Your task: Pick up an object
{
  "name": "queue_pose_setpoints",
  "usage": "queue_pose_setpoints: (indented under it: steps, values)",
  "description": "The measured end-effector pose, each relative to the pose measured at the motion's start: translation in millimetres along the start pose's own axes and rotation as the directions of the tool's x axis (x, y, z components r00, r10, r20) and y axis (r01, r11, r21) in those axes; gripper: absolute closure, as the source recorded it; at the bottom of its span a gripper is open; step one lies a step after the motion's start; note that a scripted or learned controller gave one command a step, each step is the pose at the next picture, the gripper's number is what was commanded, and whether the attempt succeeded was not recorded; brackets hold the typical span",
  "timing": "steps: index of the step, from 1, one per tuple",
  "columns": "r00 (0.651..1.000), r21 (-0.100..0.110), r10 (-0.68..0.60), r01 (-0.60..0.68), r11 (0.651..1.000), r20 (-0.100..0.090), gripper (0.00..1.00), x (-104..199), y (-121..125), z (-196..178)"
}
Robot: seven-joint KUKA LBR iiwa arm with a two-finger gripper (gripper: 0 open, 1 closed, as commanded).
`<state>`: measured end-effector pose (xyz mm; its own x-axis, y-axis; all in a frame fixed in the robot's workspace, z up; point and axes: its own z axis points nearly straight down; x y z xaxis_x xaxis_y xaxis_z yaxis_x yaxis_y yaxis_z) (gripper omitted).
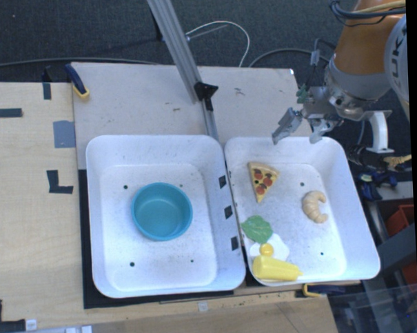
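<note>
My gripper (pixel 301 129) hangs above the far edge of the right bin (pixel 347 191), its two grey fingers spread open with nothing between them. Below it, inside the right bin, lie a toy pizza slice (pixel 261 180), a beige croissant (pixel 315 206), a green leafy piece (pixel 257 228), a fried egg (pixel 270 250) and a yellow piece (pixel 276 268) at the near edge. The pizza slice is the nearest of these to the gripper, slightly left and toward the camera. A blue bowl (pixel 162 210) sits in the left bin (pixel 110 201).
A grey metal pole (pixel 181 50) slants from the top of the view down to the seam between the bins. Cables (pixel 241 40) trail over the bench behind the right bin. A yellow-handled clamp (pixel 77 82) is at the bench's far left corner.
</note>
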<state>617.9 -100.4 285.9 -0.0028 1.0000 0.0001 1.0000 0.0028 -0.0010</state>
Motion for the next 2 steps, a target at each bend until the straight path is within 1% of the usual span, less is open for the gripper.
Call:
queue_pose_setpoints:
  steps: [1,2]
  values:
    - [1.000,0.000,0.000,0.000,1.000,0.000,0.00,0.0,0.0,0.0]
    - [1.000,0.006,0.002,-0.002,1.000,0.001,0.00,-4.5,-9.9,53.9]
